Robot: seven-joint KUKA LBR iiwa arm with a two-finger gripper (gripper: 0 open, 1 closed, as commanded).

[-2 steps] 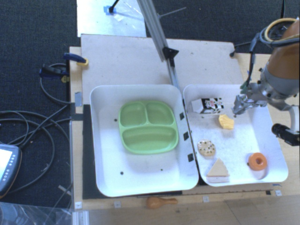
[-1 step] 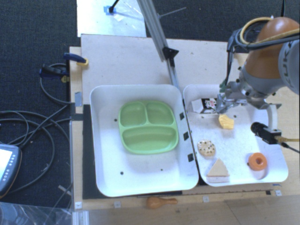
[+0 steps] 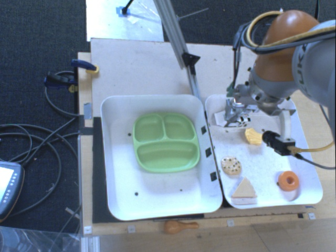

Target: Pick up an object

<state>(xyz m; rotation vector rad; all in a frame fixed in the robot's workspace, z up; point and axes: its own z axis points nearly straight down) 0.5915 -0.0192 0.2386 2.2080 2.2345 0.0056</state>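
Camera view: jaws (image 3: 234,114) hang just above a black-spotted white piece (image 3: 242,121).

Divided tray (image 3: 166,143): light green. Bins (image 3: 118,193): white. Cookie (image 3: 231,166): tan, dark-speckled. Ring (image 3: 288,181): orange. Wedge (image 3: 244,188): beige. Lump (image 3: 253,136): yellow.

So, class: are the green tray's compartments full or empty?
Empty. The green tray in the left bin shows bare green in all three compartments.

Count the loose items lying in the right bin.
4, maybe more. A yellow piece lies mid-bin, a round cookie nearer the left wall, a triangular sandwich at the front edge, an orange ring front right. The gripper may hide others.
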